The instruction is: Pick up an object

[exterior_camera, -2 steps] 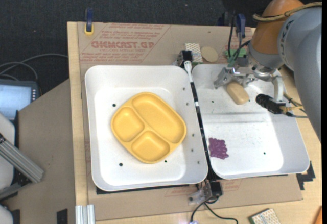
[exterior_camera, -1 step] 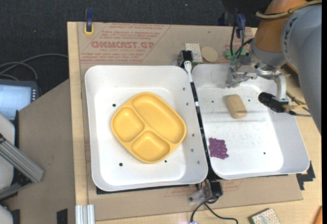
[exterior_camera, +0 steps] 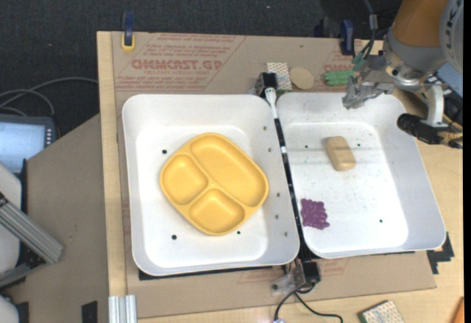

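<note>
Two small things lie in the right bin: a tan block near the middle, long axis running toward the back and slightly left, and a purple cluster nearer the front-left corner. The gripper hovers over the bin's back rim; its grip can't be read.

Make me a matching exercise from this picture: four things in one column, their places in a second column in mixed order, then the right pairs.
Things:
1. yellow plate
2. tan block
3. purple grapes
4. gripper

Places:
A. near corner of the right bin, by the divider
B. middle of the left bin
C. over the right bin's far edge
D. upper middle of the right bin

Pairs: 1-B, 2-D, 3-A, 4-C
</note>
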`<state>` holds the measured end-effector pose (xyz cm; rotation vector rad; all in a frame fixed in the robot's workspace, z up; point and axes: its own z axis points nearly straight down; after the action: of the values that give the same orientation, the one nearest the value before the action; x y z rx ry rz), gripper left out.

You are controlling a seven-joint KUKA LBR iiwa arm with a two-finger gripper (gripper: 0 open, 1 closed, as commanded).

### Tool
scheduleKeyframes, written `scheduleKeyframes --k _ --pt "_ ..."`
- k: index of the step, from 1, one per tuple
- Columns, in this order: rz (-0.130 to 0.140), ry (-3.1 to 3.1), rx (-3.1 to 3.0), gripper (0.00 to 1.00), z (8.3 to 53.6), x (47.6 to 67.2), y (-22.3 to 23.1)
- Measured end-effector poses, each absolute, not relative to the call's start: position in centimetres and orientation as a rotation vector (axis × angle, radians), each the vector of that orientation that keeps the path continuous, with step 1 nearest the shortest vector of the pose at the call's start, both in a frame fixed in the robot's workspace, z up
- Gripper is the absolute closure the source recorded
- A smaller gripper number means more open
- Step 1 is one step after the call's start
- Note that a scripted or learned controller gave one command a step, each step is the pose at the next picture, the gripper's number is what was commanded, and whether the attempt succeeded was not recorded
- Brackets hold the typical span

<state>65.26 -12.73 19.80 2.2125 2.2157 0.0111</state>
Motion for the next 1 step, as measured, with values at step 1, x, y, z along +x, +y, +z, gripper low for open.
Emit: scheduleKeyframes --k 1 --pt "0.005 2.214 2.217 1.00 23.70 65.33 -14.85"
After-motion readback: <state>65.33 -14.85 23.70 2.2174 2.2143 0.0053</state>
